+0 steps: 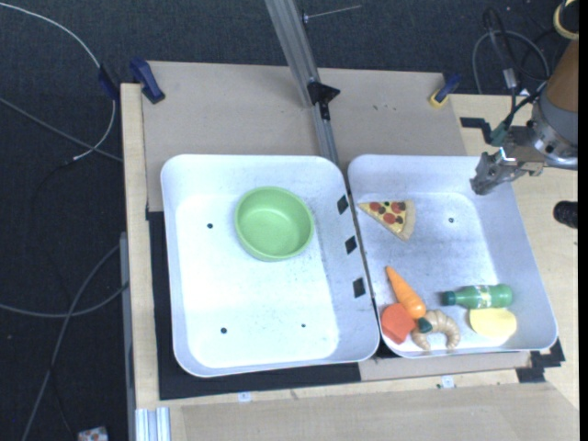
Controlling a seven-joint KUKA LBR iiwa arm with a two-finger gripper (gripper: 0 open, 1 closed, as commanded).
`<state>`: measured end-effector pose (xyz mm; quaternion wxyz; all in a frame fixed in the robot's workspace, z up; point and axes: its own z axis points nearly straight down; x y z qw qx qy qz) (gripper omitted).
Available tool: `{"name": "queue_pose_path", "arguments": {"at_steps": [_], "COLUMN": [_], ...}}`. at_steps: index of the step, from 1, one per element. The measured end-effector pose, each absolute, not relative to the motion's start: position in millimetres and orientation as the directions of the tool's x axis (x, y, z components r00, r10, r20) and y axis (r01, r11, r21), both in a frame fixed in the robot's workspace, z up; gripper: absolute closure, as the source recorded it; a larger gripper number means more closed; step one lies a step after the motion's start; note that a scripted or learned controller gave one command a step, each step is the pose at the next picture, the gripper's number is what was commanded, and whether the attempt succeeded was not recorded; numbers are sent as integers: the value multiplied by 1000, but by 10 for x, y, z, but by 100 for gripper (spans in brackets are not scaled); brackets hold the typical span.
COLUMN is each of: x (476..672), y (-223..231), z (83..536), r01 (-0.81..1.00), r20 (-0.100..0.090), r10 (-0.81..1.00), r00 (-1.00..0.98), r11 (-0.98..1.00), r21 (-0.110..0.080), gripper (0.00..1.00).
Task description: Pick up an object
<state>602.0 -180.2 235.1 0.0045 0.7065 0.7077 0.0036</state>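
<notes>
My gripper [485,176] hangs over the far right corner of the right bin [432,162], with nothing seen in it. In that bin a pizza slice [390,216] lies near the far left side. Along the near edge sit an orange carrot [404,289], a red piece [397,323], a tan knobbly piece [439,329], a green bottle [476,296] on its side and a yellow piece [491,322]. A green bowl [274,222] stands upright in the left bin [211,338]. The gripper is well apart from all of these.
A slanted metal pole [289,35] runs down to the gap between the bins. Blue clamps [145,79] [446,87] hold the board's far corners. Cables [501,58] trail beside the arm at the right.
</notes>
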Motion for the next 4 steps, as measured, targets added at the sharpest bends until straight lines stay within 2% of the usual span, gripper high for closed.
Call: {"name": "queue_pose_path", "arguments": {"at_steps": [1,2,3,4], "x": [6029,6177,6239,6196], "y": [-1801,-1263,-615,-104], "z": [2283,2236,2330,2300], "r01": [1000,1000,1000,1000], "r20": [-1,3,3,5], "r10": [1000,1000,1000,1000], "r00": [-1,-6,-8,-6], "r11": [1,6,8,6], "r21": [4,1,5,-8], "gripper": [100,100,100,100]}}
